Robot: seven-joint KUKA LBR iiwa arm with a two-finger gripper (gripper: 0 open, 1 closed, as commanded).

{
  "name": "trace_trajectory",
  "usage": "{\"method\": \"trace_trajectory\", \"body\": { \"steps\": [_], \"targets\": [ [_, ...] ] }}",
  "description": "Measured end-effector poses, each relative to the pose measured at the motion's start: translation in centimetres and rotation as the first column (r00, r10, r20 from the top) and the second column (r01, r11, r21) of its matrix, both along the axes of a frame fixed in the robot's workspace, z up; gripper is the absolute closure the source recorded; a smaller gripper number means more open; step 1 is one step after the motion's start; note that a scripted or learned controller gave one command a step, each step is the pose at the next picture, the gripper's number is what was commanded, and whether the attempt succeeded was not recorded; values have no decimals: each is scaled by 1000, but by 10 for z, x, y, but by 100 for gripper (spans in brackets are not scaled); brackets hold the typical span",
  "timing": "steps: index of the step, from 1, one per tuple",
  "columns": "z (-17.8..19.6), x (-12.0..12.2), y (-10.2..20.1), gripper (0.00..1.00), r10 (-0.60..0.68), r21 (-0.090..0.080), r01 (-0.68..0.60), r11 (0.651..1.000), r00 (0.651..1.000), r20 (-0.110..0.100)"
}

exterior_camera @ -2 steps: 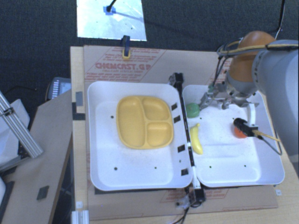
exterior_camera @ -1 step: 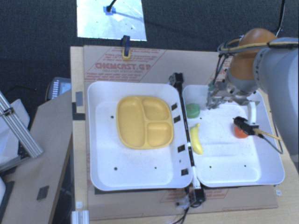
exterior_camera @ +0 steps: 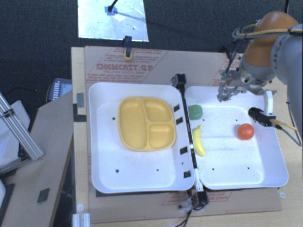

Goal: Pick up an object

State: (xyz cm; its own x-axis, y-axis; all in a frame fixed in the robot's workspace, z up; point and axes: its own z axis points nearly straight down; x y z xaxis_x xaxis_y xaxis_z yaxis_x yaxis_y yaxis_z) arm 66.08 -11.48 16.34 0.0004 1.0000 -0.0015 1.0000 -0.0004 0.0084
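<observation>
Three loose items we log unpicked in the right white bin (exterior_camera: 272, 167): green round piece (exterior_camera: 194, 111), yellow plastic banana (exterior_camera: 199, 141), orange-red ball (exterior_camera: 245, 131); gripper (exterior_camera: 225, 95) above the rim, state indeterminable.

A robotics lab: 2 white bins (exterior_camera: 142, 183) clamped on a bench (exterior_camera: 156, 63), cables, aluminium framing (exterior_camera: 19, 131).

Dark carpet (exterior_camera: 38, 27) beyond a wooden bench (exterior_camera: 57, 126); shiny, perhaps metal, sheet (exterior_camera: 112, 13) lay on the floor; aluminium rail (exterior_camera: 16, 126) at left.
</observation>
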Motion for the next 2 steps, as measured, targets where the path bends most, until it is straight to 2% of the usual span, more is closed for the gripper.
{"method": "trace_trajectory", "body": {
  "steps": [1, 2],
  "targets": [
    [44, 0, -1, 100, 4, 0, -4, 1000, 1000, -1],
    [110, 5, -2, 100, 5, 0, -5, 1000, 1000, 1]
  ]
}}
